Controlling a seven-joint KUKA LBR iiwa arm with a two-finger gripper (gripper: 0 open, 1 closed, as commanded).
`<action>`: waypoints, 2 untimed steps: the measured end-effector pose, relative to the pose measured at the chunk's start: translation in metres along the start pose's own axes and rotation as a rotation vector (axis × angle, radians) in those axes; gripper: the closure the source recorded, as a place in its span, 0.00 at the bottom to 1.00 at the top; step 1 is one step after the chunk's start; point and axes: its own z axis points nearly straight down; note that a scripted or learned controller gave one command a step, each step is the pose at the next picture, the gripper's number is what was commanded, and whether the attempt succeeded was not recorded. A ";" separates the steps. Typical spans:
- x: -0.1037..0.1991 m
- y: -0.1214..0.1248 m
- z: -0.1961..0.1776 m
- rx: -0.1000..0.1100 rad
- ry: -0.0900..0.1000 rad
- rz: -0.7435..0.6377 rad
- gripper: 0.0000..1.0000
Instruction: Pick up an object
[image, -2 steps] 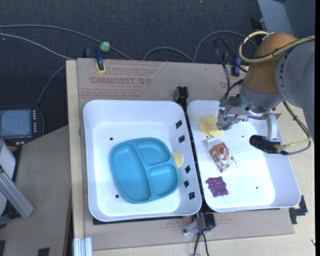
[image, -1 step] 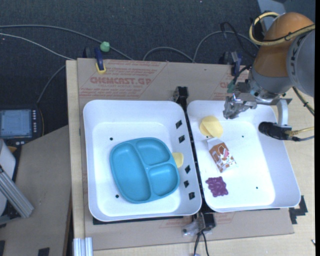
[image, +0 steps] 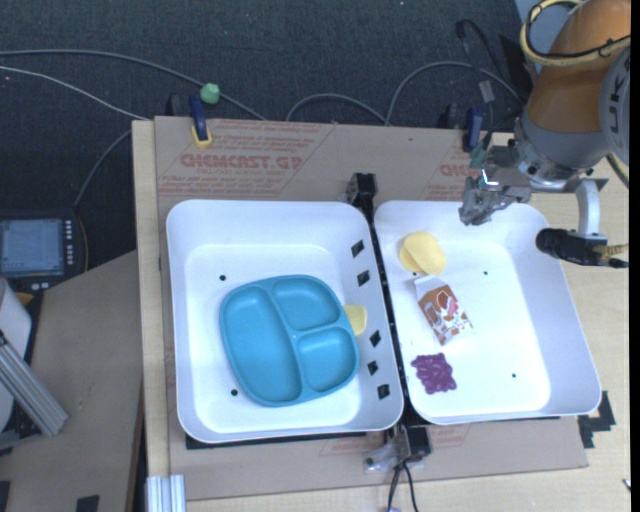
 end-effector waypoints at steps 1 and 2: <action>0.000 0.001 -0.020 0.002 0.000 0.000 1.00; 0.042 -0.015 -0.014 0.009 0.002 -0.003 1.00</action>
